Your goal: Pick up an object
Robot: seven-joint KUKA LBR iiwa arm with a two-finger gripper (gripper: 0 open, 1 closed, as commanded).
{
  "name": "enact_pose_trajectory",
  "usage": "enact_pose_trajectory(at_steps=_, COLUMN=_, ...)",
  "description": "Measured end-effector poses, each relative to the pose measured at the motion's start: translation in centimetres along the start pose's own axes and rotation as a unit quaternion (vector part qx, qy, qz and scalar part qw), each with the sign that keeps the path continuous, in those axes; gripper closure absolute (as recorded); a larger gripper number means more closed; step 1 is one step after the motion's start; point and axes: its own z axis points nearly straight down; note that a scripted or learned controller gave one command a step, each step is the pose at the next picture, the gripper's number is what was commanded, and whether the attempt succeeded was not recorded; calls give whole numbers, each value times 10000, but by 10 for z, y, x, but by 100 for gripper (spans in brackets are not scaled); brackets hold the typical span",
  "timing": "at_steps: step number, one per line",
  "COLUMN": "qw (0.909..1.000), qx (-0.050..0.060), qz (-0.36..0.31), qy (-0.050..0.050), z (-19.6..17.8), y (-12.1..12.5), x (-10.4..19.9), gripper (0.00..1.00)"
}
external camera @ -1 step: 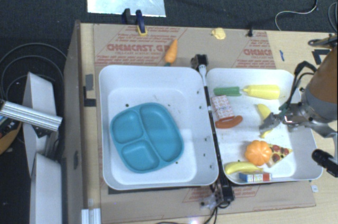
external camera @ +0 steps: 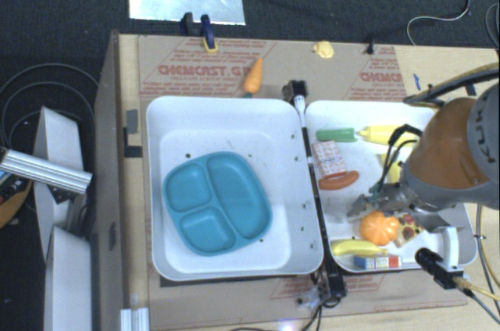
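arm runs off the right edge and covers the right bin's far right portion. gripper finger position too dark and small to make out. orange fruit partly under the gripper. small box print unreadable. item beside the fruit blurred, unidentified. snack packet label illegible.

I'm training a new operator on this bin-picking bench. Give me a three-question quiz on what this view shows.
1. True or false: the blue divided tray lies in the left bin.
2. Which lies nearest the gripper? A. orange fruit B. carrot C. green piece
3. Fill in: the yellow banana lies in the ___ bin.

Key: 1 true; 2 A; 3 right.
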Motion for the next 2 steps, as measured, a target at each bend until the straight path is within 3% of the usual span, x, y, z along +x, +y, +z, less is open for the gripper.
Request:
enact_pose_trajectory(at_steps=1, qw=10000, qx=-62, qz=17, qy=-4, z=13, y=4, x=-36, gripper=0)
enact_pose_trajectory(at_steps=2, qw=10000, qx=-71, qz=20, qy=-16, z=13, y=4, x=-38, gripper=0)
